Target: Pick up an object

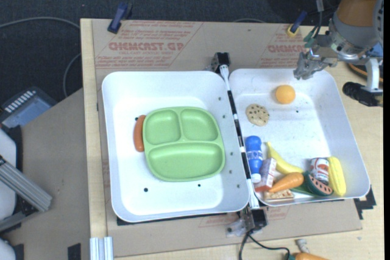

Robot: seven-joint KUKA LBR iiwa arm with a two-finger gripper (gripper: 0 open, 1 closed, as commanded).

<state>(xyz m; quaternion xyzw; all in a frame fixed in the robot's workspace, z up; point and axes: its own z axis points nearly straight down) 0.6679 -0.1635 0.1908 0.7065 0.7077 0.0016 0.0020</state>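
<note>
- The gripper (304,70) hangs over the far edge of the right bin (341,112); nothing shows between its fingers, and how far apart they stand is too small and blurred to tell.
- Nearest to it, just below and slightly left, lies an orange ball (284,94), round, so it has no long axis, and apart from the gripper.
- Further down and left of the gripper is a chocolate-chip cookie (258,114), lying flat near the ball.
- Well below the gripper, along the bin's left wall, a blue-capped bottle (253,155) lies with its long axis running toward and away from the gripper, cap end nearer.
- Just beside it a banana (283,161) slants, its upper end pointing up-left.
- Below that a carrot (285,182) lies nearly crosswise, thick end to the right.
- Farthest down, in the near right corner, a corn cob (337,175) lies lengthwise up and down, touching a watermelon slice (319,178).
- Far left of the gripper, the left bin (116,131) bears a green divided plate (183,143), with a sausage (139,133) lying lengthwise at its left edge.
</note>
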